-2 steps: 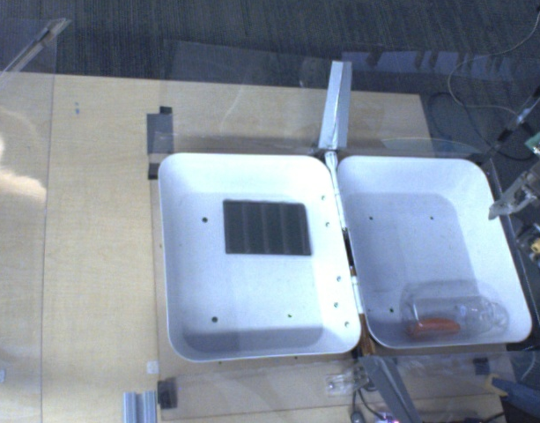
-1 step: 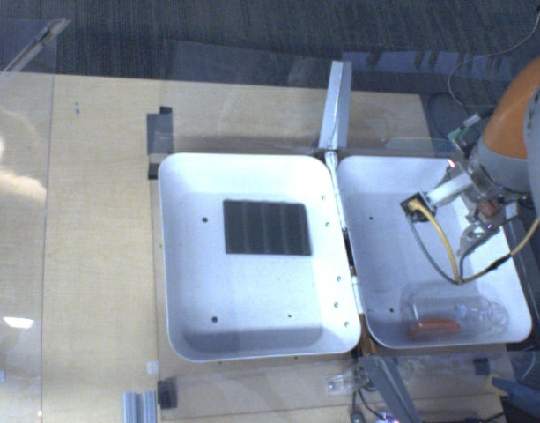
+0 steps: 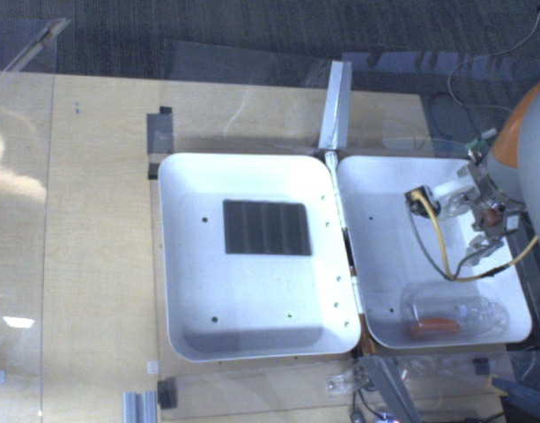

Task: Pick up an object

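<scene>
Claw, grip state untellable, hangs over right bin, apart from clear plastic item

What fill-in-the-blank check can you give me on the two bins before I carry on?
1. The dark ribbed mat lies flat in the ____ of the two bins as the camera sees them.
2. The clear bottle lying in the right bin shows a patch coloured ____.
3. The gripper hangs over the same bin as the ____.

Missing words: left; orange; bottle
</scene>
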You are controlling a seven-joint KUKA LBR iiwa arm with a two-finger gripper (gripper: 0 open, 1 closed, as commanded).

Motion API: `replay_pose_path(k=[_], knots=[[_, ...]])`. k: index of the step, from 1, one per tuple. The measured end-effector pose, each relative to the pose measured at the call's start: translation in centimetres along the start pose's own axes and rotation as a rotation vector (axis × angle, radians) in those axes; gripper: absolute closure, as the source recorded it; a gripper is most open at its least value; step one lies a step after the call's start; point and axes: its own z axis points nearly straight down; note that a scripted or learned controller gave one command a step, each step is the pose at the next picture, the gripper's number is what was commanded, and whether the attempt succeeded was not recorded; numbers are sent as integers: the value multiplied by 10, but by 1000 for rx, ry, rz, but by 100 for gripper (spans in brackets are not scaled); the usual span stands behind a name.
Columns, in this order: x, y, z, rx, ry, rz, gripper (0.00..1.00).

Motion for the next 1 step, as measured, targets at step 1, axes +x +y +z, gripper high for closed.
replay_pose_path(k=[1], knots=[[39,34,-6,-3,4,-76,0]])
